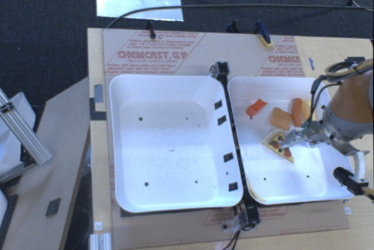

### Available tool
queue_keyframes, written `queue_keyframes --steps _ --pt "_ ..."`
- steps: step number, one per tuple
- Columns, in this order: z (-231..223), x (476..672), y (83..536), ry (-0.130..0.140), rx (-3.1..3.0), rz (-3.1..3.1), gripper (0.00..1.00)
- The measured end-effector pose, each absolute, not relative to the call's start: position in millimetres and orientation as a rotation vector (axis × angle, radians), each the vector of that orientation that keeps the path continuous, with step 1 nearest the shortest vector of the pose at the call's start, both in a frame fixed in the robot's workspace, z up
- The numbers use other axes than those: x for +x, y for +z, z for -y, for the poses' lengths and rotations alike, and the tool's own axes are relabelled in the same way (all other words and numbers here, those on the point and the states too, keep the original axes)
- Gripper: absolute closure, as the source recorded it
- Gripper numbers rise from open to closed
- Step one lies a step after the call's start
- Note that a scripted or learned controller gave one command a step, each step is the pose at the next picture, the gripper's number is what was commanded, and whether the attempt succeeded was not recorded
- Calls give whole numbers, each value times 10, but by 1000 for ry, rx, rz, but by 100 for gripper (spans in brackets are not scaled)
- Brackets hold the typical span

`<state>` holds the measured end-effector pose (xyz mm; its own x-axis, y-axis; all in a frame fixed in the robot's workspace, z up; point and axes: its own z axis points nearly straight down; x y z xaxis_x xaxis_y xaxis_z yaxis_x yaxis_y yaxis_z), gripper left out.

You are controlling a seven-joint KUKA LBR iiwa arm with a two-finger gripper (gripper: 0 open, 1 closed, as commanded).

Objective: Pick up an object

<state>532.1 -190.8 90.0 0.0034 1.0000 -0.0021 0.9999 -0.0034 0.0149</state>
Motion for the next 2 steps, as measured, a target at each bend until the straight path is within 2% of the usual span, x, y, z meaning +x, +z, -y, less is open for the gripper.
queue_keyframes --steps 1,2 --pt "1327 6381 890 12 2199 -2227 0" --pt "1339 6370 1021 20 2202 -2224 100"
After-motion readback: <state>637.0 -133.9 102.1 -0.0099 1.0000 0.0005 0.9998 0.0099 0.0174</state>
